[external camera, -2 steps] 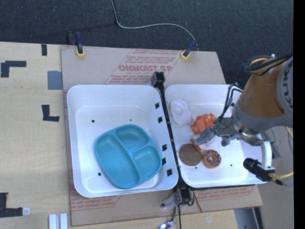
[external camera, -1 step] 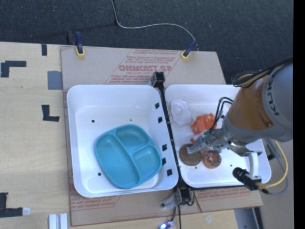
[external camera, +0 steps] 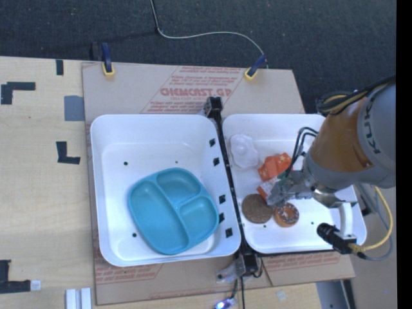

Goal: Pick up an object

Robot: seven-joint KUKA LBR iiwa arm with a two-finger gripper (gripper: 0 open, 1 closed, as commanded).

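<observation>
My gripper [external camera: 278, 195] hangs low in the right bin [external camera: 302, 240], over the middle of its pile. Just left of it and below lies a brown round disc [external camera: 257, 208]. A small orange-brown round object [external camera: 286, 215] sits right under the gripper's lower side. An orange crumpled packet [external camera: 274, 166] lies just above the gripper, with a red-orange scrap [external camera: 262, 191] at its left. A clear plastic cup [external camera: 243, 148] lies at the bin's upper left.
The left bin [external camera: 109, 140] holds a blue divided plate [external camera: 172, 208]. A black divider rail [external camera: 222, 166] runs between the two bins. My arm [external camera: 347, 147] covers the right bin's right side. A black fitting [external camera: 331, 235] sticks out near the bin's lower right corner.
</observation>
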